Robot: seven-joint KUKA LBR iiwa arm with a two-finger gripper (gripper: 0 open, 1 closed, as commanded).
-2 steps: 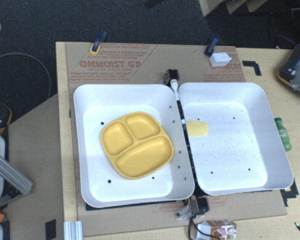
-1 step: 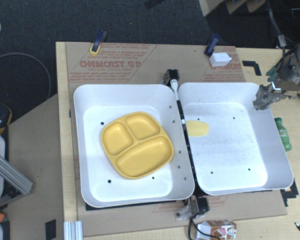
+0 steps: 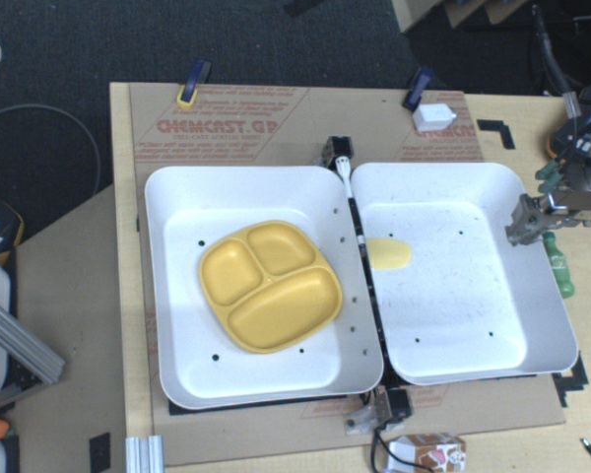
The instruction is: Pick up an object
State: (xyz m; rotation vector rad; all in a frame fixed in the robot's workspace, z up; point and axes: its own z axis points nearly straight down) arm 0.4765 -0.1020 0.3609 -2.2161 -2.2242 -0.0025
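A: What is there to pick?

B: Two candidates. A yellow divided plate [image 3: 270, 286] lies flat in the left bin [image 3: 167, 200], about its middle, with three compartments: two small ones toward the top of the frame and one long one below. It looks like smooth moulded plastic, wide and shallow. A small pale yellow piece [image 3: 388, 253] sits in the right bin [image 3: 502, 190], at its left edge, just beside the divide between the bins. It is too small to make out more than a rounded, flattish shape.

A: And the gripper?

B: The gripper [image 3: 538, 217] is at the right of the frame, over the right bin's right rim, well apart from both items. Nothing is between its fingers, and I cannot tell whether they are apart or together at this angle. A green object [image 3: 559, 267] lies along the rim just below it.

A: So which step?

B: The approach, I judge; nothing is grasped yet. The next move calls for travel leftward across the bin, then a descent. The small piece is nearer; the plate would need a grip on its rim.
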